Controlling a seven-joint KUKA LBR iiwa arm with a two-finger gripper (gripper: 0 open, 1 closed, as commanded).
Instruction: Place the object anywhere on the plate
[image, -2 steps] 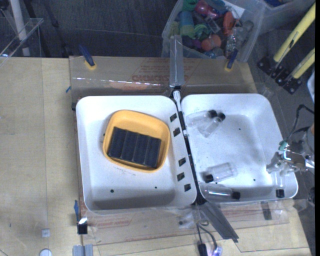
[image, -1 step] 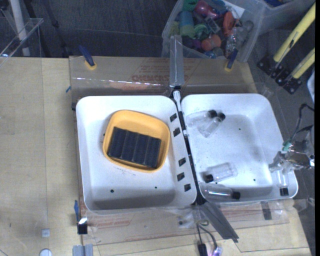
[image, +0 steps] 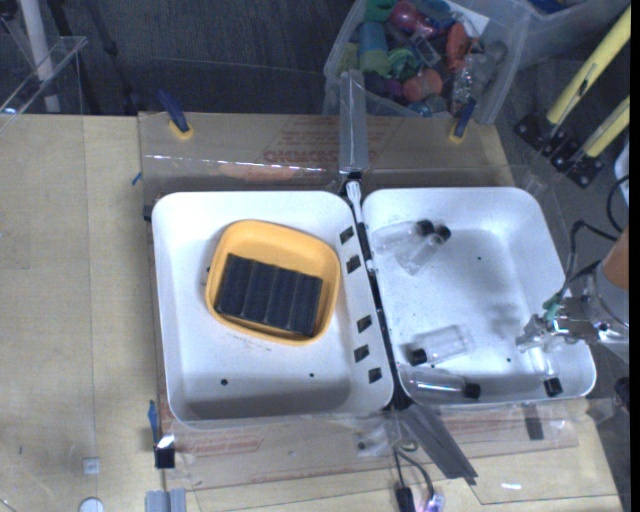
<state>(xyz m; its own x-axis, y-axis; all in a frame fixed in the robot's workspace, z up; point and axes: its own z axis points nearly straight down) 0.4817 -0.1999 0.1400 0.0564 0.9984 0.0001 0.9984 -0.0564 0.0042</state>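
Left bin (image: 180, 300): holds a yellow plate (image: 225, 250) with a dark ribbed block (image: 270, 295) lying on it.
Right bin (image: 500, 215): several clear vials with black caps; one near the top (image: 420, 240), one low left (image: 435, 345), one along the front wall (image: 445, 383).
Gripper (image: 545, 330): low at the right bin's right edge, near the wall; cannot tell whether open or closed, nothing visibly held.
Step, judged: pick phase; no vial is lifted yet.
Next move, judged: secure one vial, lift clear of the divider, carry left over the plate, release.
Hard to read: vials are transparent against white; arm is cut off at the frame's right.
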